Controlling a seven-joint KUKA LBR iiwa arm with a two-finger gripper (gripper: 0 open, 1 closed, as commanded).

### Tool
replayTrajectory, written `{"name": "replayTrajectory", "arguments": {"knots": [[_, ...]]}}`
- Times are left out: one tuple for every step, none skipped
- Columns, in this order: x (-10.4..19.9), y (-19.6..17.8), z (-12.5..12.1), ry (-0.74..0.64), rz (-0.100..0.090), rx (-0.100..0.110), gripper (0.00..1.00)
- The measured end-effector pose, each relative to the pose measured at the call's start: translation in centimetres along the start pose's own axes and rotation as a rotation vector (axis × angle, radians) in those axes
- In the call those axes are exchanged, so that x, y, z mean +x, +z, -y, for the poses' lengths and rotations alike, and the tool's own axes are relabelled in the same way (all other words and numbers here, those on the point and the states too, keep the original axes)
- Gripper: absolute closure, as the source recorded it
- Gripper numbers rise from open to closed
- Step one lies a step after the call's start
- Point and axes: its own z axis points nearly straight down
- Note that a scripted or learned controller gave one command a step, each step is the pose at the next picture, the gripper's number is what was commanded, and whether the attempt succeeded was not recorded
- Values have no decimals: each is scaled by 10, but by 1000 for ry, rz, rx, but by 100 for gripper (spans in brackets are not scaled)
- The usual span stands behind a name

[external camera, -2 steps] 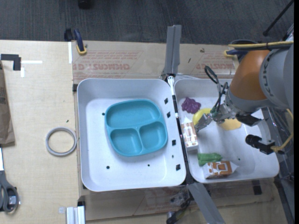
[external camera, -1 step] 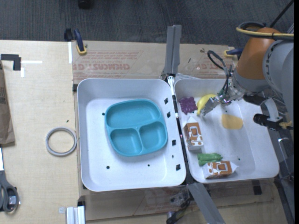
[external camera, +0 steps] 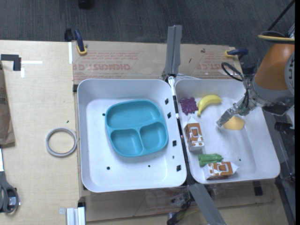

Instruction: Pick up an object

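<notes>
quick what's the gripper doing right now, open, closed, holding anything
Gripper: low in the right bin, beside a yellow piece; open or closed cannot be told, and no hold is visible.

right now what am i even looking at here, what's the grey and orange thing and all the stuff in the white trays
You are looking down at a slant from one fixed camera above a workbench. The grey and orange thing at the right is a robot arm, and it ends in a two-finger gripper. Its job is to pick up an object.

Two shallow white bins sit side by side. The left bin holds a blue divided plate. The right bin holds small toy foods: a banana, purple grapes, two small cartons, a green vegetable and a yellow piece.

The gripper is low in the right bin, right beside the yellow piece. Nothing can be seen between its fingers, so I would not say it holds anything. A roll of tape lies on the bench left of the bins.
</notes>
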Motion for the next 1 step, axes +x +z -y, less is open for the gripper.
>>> {"name": "replayTrajectory", "arguments": {"knots": [[17, 1, 15, -295, -1, 0, 0]]}}
